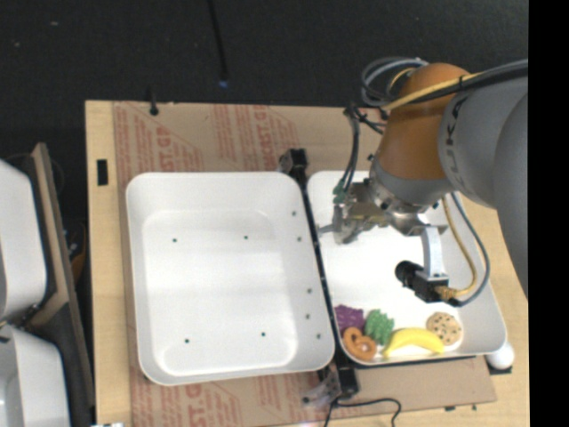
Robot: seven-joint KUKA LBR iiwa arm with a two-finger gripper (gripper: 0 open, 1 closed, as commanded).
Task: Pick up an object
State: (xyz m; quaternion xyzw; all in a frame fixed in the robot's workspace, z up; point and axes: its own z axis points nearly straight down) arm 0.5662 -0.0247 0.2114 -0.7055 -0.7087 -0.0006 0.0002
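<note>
The bench (222, 140) is a light wooden board with red printed lettering across its top, set against a dark floor, with a thin dark cable running down toward its far edge. Two shallow white bins sit on it side by side, their inner rims touching. The left bin (142, 238) shows a bare white floor marked by a few small dark dots. The right bin (489, 314) carries all the objects, gathered along its near edge: a purple grape cluster (349, 316) at the left, a green piece (380, 325) just beside it, an orange ring-shaped piece (359, 344) in front of those two, a yellow banana (413, 342) lying lengthwise along the near rim, and a round speckled cookie (444, 328) at the banana's right end, touching or nearly touching it. At the view's left edge stand further white trays and a wooden frame, off the bench. My arm (480, 140) enters from the right, grey casing leading to the orange band, wrist turned downward over the far half of the right bin. My gripper (348, 223) hangs close to the divide between the bins, well apart from the objects at the near edge. Nothing is visible between its fingers, and I cannot tell from this angle whether they stand apart or together.
</note>
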